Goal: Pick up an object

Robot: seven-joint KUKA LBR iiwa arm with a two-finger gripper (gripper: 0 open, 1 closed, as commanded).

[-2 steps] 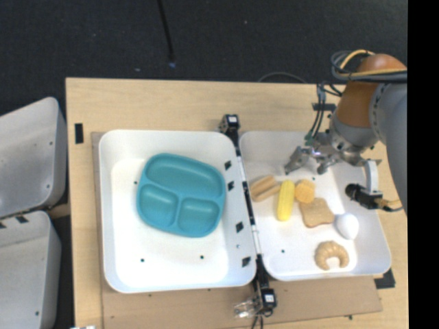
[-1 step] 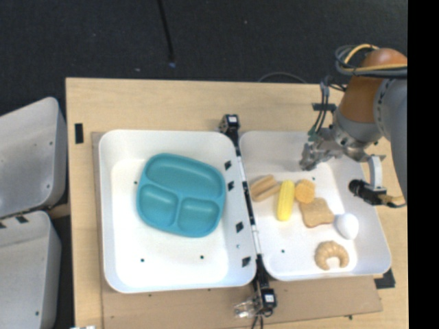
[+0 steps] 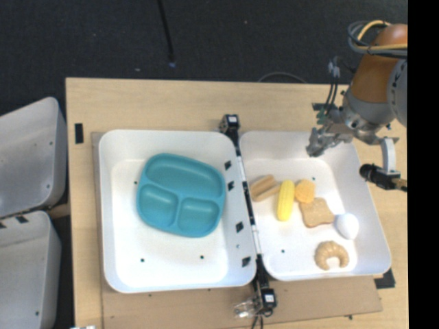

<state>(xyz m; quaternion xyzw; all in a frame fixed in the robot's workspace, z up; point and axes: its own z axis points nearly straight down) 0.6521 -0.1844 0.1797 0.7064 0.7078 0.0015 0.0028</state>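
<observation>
A: Gripper (image 3: pixel 319 144) hangs over the far rim of the right-hand shallow white bin (image 3: pixel 367 245), nothing in it. Too small and dark to tell whether the fingers are apart or together.

B: Where are the candidates?

A: All nearer the camera than the fingers and apart from them. Closest is the small orange rounded piece (image 3: pixel 305 191), touching the yellow corn cob (image 3: pixel 285 199) on one side and the tan slice of toast (image 3: pixel 317 213) on the other. The brown sausage-like roll (image 3: pixel 263 186) lies just beside the cob. The white egg (image 3: pixel 346 225) and the tan croissant (image 3: pixel 331 254) sit farthest from the fingers.

B: Risks?

A: My judgement: crowding. Dropping onto the orange piece, a finger likely lands on cob or toast and shoves things aside, closing on nothing. The egg looks smooth and round, liable to squirt out. A descent this near the bin wall might clip the rim.

B: Other bin?

A: Teal divided plastic plate (image 3: pixel 182 195), well away to the fingers' far side. Flat, poor purchase.
</observation>
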